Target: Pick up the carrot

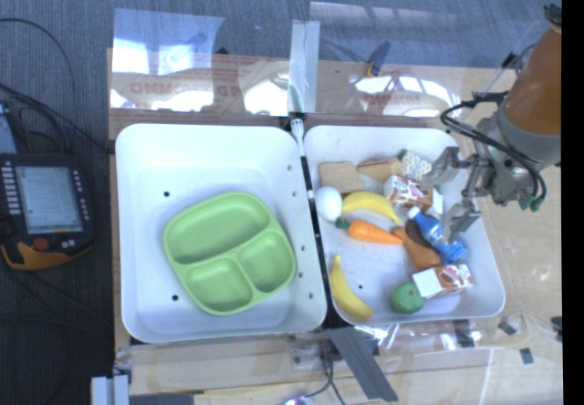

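The carrot (pixel 376 232) lies near the middle of the right bin (pixel 488 298), between a white egg (pixel 328 203) and a blue bottle (pixel 436 234), just below a banana (pixel 370 204). The gripper (pixel 453 190) hangs above the bin's right side, jaws spread and holding nothing. A green divided plate (pixel 230 251) rests in the left bin (pixel 146 157).

The arm (pixel 538 84) is cut off by the right edge above its orange band. Just below the gripper (pixel 452 193), its fingers overlap the blue bottle (pixel 436 235), hiding part of it. The small carton (pixel 415 165) beside the gripper bears print too small to read.
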Available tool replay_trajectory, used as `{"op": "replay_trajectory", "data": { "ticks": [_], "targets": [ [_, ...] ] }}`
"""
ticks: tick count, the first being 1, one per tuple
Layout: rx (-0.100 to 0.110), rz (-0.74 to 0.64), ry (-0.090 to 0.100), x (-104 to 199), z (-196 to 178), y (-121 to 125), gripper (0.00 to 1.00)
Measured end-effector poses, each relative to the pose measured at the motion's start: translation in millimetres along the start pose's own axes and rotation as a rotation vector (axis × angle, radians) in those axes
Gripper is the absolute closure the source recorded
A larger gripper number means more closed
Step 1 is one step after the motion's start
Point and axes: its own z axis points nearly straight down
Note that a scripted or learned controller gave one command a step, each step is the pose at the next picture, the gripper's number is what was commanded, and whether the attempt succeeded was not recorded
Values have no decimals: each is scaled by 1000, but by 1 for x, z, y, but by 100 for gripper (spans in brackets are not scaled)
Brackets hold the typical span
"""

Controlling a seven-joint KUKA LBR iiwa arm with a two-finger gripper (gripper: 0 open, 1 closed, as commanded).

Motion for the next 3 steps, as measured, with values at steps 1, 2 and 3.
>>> {"op": "replay_trajectory", "data": {
  "ticks": [1, 2, 3],
  "targets": [
    [-1, 215, -3, 21, 122, 45, 0],
    [2, 141, -5, -22, 157, 58, 0],
    [2, 163, -18, 42, 155, 68, 0]
  ]
}}
